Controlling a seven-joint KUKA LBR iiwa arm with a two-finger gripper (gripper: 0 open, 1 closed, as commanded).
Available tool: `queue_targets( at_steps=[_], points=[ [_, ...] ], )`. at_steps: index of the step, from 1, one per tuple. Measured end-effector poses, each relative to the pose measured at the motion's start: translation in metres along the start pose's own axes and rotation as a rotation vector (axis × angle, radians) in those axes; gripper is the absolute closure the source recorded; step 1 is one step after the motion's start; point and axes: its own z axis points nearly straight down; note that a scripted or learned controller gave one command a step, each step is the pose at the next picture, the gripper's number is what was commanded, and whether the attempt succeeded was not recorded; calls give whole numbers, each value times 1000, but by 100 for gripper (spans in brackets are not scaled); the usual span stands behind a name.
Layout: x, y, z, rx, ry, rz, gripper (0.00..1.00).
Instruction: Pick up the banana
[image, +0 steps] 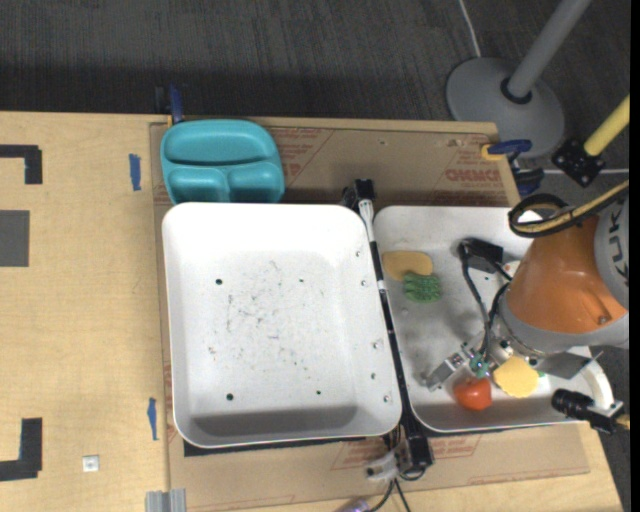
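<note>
Two white bins sit side by side on my bench, and I begin at the lower edge of the frame. At the lower right, in the right bin (575, 412), I see a red tomato-like ball (474, 395) close to the bin's near wall, and just right of it, touching or nearly so, a round pale yellow piece (517, 379) that looks like a lemon. The gripper (470, 362) hangs right above these two, at the end of the arm (560, 290), whose orange band fills the right side of the frame. One grey finger (438, 374) juts out to the left over the bin floor; the rest of the hand is tucked under the wrist, so I cannot tell whether it is apart or together, and I see nothing caught in it.

Farther up in the same bin, near its left wall, lies a small green ridged thing (423, 288). Just above it, touching its top edge, is a flat yellow-tan piece (408, 264), the thing I take for the banana; it rests on the bin floor, well apart from the gripper.

The left bin (180, 330) takes up the middle of the frame, its floor scuffed with faint marks. Beyond it, at the upper left, a teal divided tray (221, 160) lies on the cardboard sheet (400, 150), touching that bin's far rim.
</note>
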Motion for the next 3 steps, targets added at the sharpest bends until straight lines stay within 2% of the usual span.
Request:
queue_targets(
  at_steps=[1, 2, 3],
  points=[
    [48, 91, -99, 0, 1, 61, 0],
    [98, 65, -99, 3, 3, -183, 0],
    [149, 88, -99, 2, 2, -270, 0]
  ],
)
